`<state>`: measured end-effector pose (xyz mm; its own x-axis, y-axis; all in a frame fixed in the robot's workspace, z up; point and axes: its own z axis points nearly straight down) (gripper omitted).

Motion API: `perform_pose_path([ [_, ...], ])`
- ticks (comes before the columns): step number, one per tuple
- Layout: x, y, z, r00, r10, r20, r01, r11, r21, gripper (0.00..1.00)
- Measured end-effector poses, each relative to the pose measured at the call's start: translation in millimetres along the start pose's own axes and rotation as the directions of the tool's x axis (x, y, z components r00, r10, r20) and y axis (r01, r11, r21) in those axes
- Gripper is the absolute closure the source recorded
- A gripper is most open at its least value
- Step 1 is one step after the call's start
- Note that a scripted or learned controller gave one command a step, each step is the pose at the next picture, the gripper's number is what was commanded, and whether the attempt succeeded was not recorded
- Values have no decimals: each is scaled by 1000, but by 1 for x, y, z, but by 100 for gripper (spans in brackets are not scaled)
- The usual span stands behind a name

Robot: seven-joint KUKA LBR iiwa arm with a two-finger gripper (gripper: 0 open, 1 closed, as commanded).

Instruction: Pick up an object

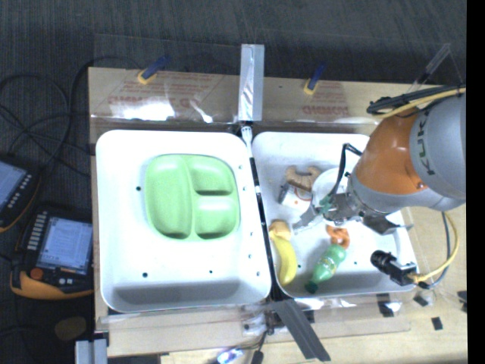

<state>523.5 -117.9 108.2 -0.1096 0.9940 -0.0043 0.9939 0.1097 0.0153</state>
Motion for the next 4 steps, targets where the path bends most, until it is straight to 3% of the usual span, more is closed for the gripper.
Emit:
perform_pose_path([
  [1, 41, -25, -72, 992, -123, -9, 124, 992, 20, 0],
  [2, -20, -41, 8, 1000, -15, -5, 15, 1000, 16, 0],
  [3, -21, -39, 2, 1000, -14, -3, 14, 1000, 15, 100],
  [4, 43, -13, -120, 964, 266, 4, -266, 964, 22, 100],
])
